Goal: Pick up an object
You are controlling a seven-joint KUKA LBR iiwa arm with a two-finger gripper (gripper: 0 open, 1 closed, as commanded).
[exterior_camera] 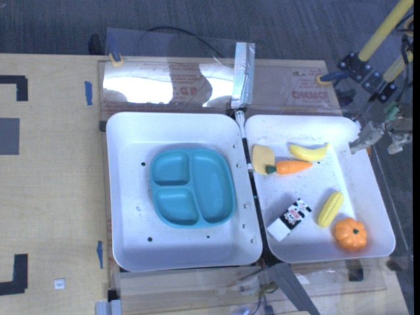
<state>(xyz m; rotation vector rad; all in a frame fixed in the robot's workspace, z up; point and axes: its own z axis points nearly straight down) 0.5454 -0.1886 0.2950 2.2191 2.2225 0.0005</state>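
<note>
The right bin [367, 195] holds several toy foods. A yellow banana [308, 151] lies at the back, with an orange carrot [293, 167] and a yellow cheese wedge [262, 158] to its left. Nearer the front are a yellow corn cob [329, 208], an orange pumpkin [350, 234] and a black-and-white cow toy [291, 217]. My gripper [378, 143] hangs over the right bin's back right rim, to the right of the banana. Its two fingers stand apart, open, with nothing between them.
The left bin [125, 176] carries a teal divided plate [193, 187] in its middle. A clear panel with a metal bracket [243, 74] stands behind both bins. Cables and a yellow pole [388, 25] crowd the upper right.
</note>
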